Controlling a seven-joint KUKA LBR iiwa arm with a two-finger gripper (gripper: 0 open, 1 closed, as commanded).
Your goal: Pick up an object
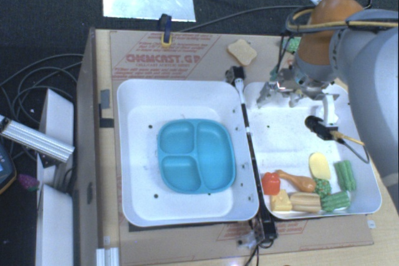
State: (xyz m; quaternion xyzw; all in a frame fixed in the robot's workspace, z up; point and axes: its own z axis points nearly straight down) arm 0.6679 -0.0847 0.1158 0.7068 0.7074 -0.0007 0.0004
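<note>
1. Toy food items [312, 187] — the objects up for picking — lie clustered along the near edge of the right-hand white bin [274, 134]: a red piece [270, 183] toward the near-left corner, a yellow wedge [282, 201] just below it, an orange drumstick-like piece [298, 181], a tan bread-like roll [305, 201], a pale yellow oval [319, 166], and green pieces [344, 175] toward the near-right corner.
2. The pincer [280, 95] of the grey arm [368, 65] hangs over the far edge of the same bin, well apart from the food cluster; nothing shows between its metal tips, and whether it is released or clenched cannot be told from this slanted overhead angle.
3. An orange band [333, 9] caps the arm above the wrist, with cables looping beside it.
4. The left-hand white bin [137, 134] carries a blue three-compartment plate [196, 156] at its middle.
5. A tan sponge-like piece [242, 52] rests on the desk [181, 56] beyond the bins, near the far edge, and a yellow-and-blue clamp [166, 31] grips that far edge.
</note>
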